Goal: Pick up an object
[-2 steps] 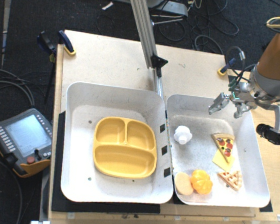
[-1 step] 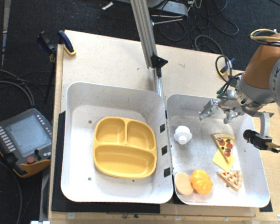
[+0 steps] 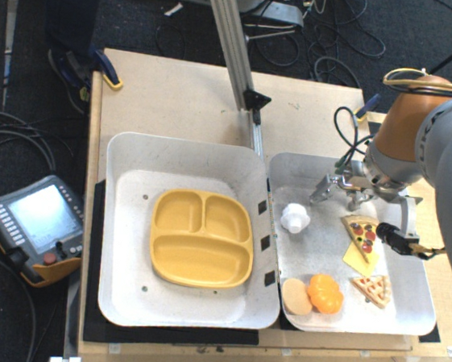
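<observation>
Over the right-hand bin, seen from the fixed camera above the bench, the grey arm is reaching in from the right edge and is hanging its gripper above the bin's upper middle. The two metal fingers are standing apart, splayed toward the left and slightly downward, and nothing is sitting between them, so the claw is carrying nothing.

Nearest to it is lying a small white object, on the bin floor near the left wall, down and to the left of the fingertips and clear of them. It is looking roughly round from this angle, so no long axis is forcing a wrist turn. A pizza slice is lying down and to the right of the fingertips, its length running from upper left to lower right; a second, smaller pizza slice is resting below it. An orange fruit and a pale round piece are touching one another at the bin's near edge, well apart from the claw.

Across the divider, a yellow sectioned tray is sitting in the left bin, far from the gripper.

Judging from this layout, the white object is offering the shortest path: a short shift left and toward the camera, then a straight descent.
</observation>
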Controlling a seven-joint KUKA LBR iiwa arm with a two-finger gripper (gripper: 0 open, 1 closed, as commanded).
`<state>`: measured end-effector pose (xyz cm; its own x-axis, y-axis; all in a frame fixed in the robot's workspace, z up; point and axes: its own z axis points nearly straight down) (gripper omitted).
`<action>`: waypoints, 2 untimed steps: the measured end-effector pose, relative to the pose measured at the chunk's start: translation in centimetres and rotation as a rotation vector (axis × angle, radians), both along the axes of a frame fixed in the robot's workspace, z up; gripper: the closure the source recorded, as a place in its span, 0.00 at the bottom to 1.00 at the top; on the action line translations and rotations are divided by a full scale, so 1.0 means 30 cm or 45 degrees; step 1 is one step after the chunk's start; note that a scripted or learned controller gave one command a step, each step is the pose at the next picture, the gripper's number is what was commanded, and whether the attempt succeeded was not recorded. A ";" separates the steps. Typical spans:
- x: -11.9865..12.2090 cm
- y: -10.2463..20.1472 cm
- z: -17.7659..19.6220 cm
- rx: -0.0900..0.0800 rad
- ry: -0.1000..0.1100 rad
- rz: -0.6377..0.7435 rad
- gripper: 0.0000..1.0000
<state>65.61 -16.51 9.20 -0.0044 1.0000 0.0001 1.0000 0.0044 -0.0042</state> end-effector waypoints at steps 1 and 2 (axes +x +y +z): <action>0.007 -0.001 0.049 -0.003 -0.009 0.001 1.00; 0.038 0.017 0.249 -0.002 -0.017 -0.001 1.00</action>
